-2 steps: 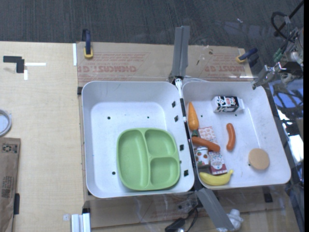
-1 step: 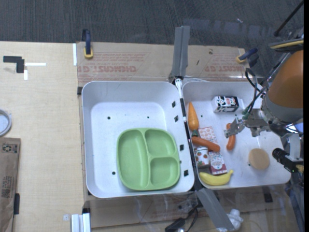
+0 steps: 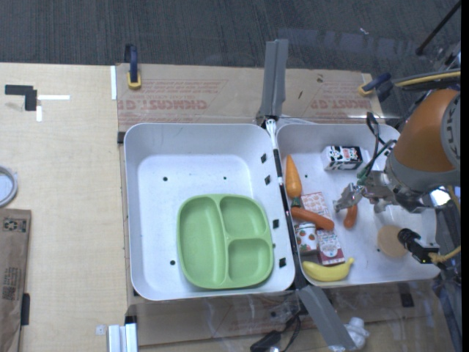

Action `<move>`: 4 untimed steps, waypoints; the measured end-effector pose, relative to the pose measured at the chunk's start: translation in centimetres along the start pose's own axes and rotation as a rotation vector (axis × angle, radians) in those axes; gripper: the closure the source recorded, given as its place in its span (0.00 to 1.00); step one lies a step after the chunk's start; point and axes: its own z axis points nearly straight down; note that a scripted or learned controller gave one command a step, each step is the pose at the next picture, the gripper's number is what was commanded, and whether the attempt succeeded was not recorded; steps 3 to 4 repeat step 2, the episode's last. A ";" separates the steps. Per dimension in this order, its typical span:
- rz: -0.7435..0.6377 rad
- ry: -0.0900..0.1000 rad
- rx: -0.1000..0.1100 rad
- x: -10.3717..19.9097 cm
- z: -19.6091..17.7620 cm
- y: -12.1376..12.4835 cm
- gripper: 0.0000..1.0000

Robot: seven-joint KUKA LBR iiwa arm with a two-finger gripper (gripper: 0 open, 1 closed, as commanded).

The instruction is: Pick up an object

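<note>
While our two-finger gripper (image 3: 350, 200) hovers low in the right white bin (image 3: 366, 134), its state unclear, we should descend on the small orange-red carrot piece (image 3: 351, 215).

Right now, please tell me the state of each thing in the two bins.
Green plate: flat in the left bin, nothing on it.
Banana: lying by the right bin's near wall.
Carrot: lying by the divider.
Milk carton: on its side.
Pincer: low over the right bin.

Green divided plate (image 3: 223, 240), orange carrot (image 3: 293, 177), yellow banana (image 3: 327, 270), black-and-white cow-patterned carton (image 3: 343, 156), white bins (image 3: 139, 196)
</note>
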 end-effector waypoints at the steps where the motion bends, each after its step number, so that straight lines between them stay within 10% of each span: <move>1: 0.004 0.000 0.001 -0.1 -0.9 0.0 1.00; 2: 0.209 -0.001 0.001 7.2 -10.0 1.0 1.00; 4: 0.209 -0.001 0.001 7.2 -10.0 1.0 1.00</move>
